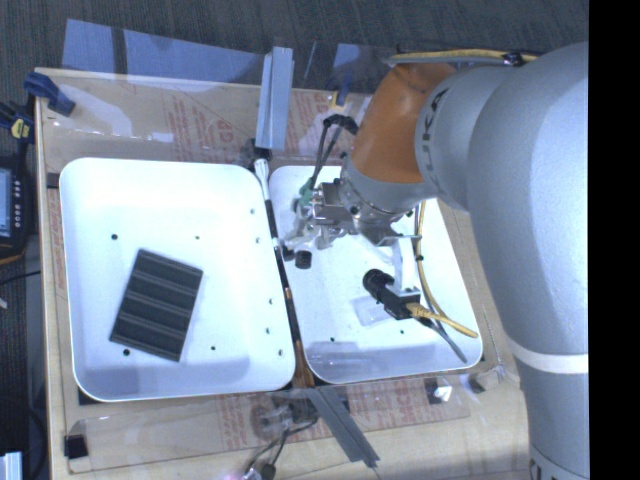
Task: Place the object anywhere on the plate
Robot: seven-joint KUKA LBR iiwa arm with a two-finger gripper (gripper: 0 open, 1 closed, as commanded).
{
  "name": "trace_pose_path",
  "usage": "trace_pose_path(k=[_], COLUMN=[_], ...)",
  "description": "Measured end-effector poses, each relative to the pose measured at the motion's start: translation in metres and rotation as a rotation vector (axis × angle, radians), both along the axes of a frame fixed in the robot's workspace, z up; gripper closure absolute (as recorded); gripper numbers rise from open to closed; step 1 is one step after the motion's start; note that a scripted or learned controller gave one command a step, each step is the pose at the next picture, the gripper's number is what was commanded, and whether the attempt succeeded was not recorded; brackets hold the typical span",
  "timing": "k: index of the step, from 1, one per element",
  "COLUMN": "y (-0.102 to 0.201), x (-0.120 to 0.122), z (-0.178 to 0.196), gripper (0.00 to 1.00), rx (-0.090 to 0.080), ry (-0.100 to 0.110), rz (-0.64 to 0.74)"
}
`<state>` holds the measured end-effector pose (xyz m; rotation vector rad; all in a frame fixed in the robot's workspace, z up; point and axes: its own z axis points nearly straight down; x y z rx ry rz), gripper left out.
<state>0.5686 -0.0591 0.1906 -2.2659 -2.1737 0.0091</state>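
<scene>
- The gripper (300, 236) is being held low over the right bin (400, 368), close against its left wall. Whether it is released or clenched on anything cannot be told.
- A small black thing (302, 259) is being seen just below the gripper, inside the right bin near that wall. It is being judged the likely object, though whether it is being gripped or merely lying there cannot be told.
- The dark ribbed plate (157, 303) is lying flat in the left bin (90, 183), well apart from the gripper, with nothing resting on it.
- The task is being judged as barely begun: no pick-up is being confirmed, and the carry across to the left bin and the setting-down are being left to do.
- Grey letters are being shown on the arm (510, 168), cut off by its curve. Only "UK" is being made out.
- Red print on the bench (180, 118) is being rendered too faint to read.
</scene>
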Motion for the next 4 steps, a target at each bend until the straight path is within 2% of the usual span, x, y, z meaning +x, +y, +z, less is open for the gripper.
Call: trace_pose_path(k=[1, 2, 3, 4], y=[0.07, 0.132, 0.208, 0.236], x=[0.076, 0.084, 0.086, 0.087], z=[0.034, 0.084, 0.057, 0.172], gripper=[1.0, 1.0, 1.0, 1.0], rx=[0.002, 0.0, -0.001, 0.002], ry=[-0.001, -0.001, 0.003, -0.004], rz=[-0.183, -0.596, -0.587, -0.345])
